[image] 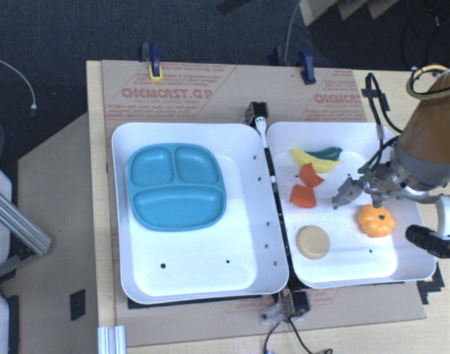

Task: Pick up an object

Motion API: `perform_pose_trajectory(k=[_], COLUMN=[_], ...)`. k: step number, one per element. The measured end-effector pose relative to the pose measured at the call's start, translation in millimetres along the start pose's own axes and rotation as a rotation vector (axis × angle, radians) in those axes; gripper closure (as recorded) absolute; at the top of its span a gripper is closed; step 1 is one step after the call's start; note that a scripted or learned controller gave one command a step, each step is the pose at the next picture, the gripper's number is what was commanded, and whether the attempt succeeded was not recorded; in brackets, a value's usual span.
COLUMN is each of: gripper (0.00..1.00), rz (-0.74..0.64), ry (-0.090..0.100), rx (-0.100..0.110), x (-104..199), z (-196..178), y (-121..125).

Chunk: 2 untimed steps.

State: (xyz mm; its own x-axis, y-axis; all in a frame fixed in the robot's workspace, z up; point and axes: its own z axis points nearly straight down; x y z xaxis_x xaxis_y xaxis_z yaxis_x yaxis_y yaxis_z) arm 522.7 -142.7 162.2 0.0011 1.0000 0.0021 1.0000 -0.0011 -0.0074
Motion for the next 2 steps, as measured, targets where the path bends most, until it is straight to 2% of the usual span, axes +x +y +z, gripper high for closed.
perform_pose_trajectory(k=[1, 2], gripper=[0.0, 1.0], rz=[-0.001, 0.0], ry=[0.001, -0.003], rx=[-0.001, -0.009], x=[11, 10], z=[54, 40], y=[-4, -2])
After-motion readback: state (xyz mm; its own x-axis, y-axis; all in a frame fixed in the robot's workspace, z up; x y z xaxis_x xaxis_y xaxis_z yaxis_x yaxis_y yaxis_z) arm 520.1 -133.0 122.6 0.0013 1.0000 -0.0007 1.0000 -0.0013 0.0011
